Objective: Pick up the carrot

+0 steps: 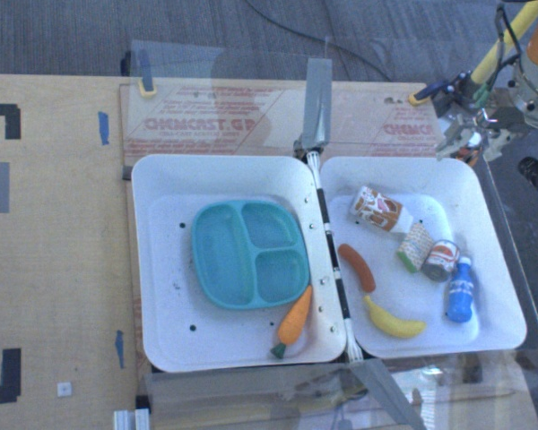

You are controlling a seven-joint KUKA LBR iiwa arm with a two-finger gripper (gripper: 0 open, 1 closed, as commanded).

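Orange carrot (293, 320) lies tilted in the left bin's (161, 330) near right corner.

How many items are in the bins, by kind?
Toy food: 3 (carrot, sausage, banana)
Cartons: 2 (brown and white carton, small pale carton)
Cans: 1 (can)
Bottles: 1 (blue bottle)
Trays: 1 (teal divided tray)
Total: 8

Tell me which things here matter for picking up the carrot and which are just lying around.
Belong to the job:
carrot
left bin
gripper

Just lying about:
teal divided plate
sausage
banana
blue bottle
small can
carton
right bin
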